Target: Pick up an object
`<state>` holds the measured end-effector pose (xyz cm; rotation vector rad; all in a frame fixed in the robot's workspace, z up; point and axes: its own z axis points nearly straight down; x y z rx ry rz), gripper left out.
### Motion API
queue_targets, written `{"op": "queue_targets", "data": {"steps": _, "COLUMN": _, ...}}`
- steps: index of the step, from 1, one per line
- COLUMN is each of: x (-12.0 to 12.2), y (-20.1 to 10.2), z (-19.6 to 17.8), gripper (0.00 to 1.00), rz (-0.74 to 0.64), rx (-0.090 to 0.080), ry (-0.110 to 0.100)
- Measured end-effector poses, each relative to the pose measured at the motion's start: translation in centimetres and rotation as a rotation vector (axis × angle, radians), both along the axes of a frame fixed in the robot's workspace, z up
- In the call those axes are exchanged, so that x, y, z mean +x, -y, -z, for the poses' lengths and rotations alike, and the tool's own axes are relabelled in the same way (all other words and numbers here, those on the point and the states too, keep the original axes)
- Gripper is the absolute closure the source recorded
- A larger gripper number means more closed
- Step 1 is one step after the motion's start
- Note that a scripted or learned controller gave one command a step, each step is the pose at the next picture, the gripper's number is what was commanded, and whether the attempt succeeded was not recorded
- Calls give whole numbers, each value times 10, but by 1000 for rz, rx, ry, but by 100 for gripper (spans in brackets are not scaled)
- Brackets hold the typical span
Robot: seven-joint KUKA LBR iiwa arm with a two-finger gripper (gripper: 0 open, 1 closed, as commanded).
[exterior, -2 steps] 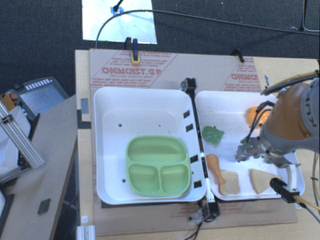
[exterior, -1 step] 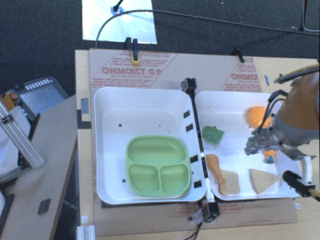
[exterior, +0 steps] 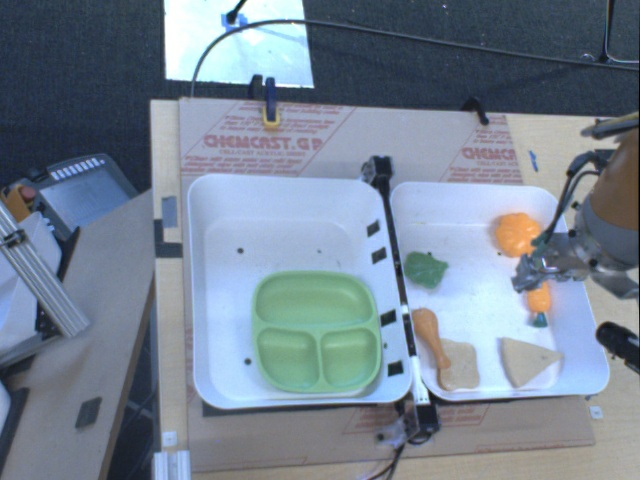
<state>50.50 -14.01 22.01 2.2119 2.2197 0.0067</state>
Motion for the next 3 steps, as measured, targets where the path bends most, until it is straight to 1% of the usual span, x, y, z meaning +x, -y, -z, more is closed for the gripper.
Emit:
{"op": "queue_targets", "data": {"steps": 1, "x": 2, "y": 0, "z": -49, "gripper": 100, "rz": -1, "rx": 1, "ry": -1}}
{"op": "queue_targets", "data": {"steps": 2, "x": 6, "y": -60, "z": -37, "gripper": 100, "rz": -6, "rx": 4, "ry": -6}}
{"op": "queue_targets", "data": {"steps": 3, "x": 15, "y": -106, "z": -28, "gripper": 100, "rz": -6, "rx": 4, "ry": -7}}
